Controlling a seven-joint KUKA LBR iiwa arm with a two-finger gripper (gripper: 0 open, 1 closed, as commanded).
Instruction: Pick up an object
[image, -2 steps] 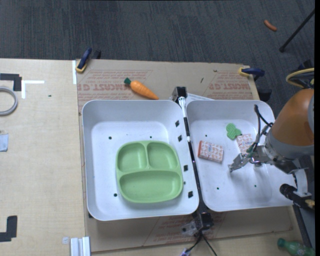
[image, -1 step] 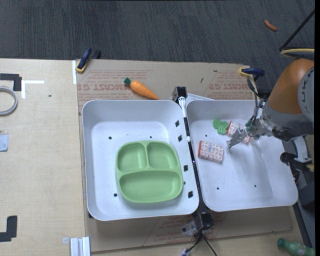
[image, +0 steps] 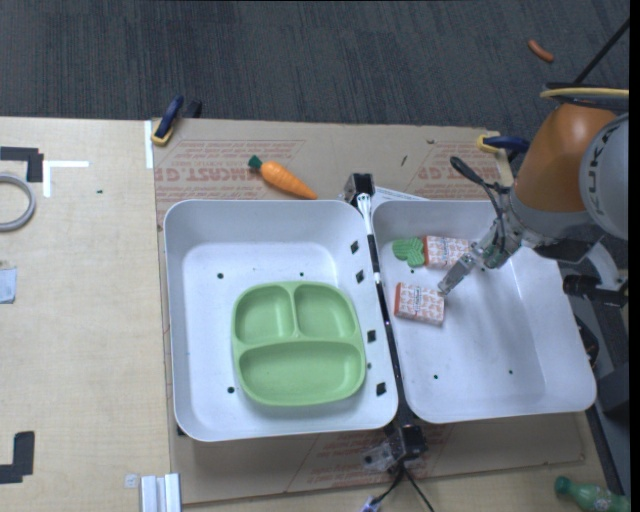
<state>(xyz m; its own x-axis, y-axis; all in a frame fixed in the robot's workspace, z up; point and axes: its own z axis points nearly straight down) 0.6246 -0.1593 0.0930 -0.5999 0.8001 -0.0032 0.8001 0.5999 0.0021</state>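
**Op:** Logging position. I see the gripper (image: 452, 280) low in the right bin (image: 520, 390), its tip just beside the upper right corner of the small brick-patterned block (image: 419, 303). A second brick-patterned block (image: 445, 250) lies further back, touching a green toy (image: 408, 250) near the bin's rear wall.

**Obs:** Fingers?

**Op:** I cannot tell. They read as one thin grey shaft from this angle; no gap visible, nothing visibly between them. I am not recording a hold.

**Obs:** Target, then?

**Op:** My judgement: the nearer block, flat on the bin floor, close to the divider (image: 378, 300) between the bins. The tip sits off its corner, not over its middle.

**Obs:** What does a good grasp need here?

**Op:** I'd centre the tip over the block first, then line the fingers across its short side so both pads land on opposite long edges. It lies flat and looks thin, so the descent has to go nearly to the floor or the fingers close on air. Risk: a corner contact just skids it toward the divider wall.

**Obs:** Left bin?

**Op:** The left bin (image: 200, 400) holds a green divided plate (image: 298, 345). A toy carrot (image: 283, 178) lies on the cardboard behind it. Neither is in play
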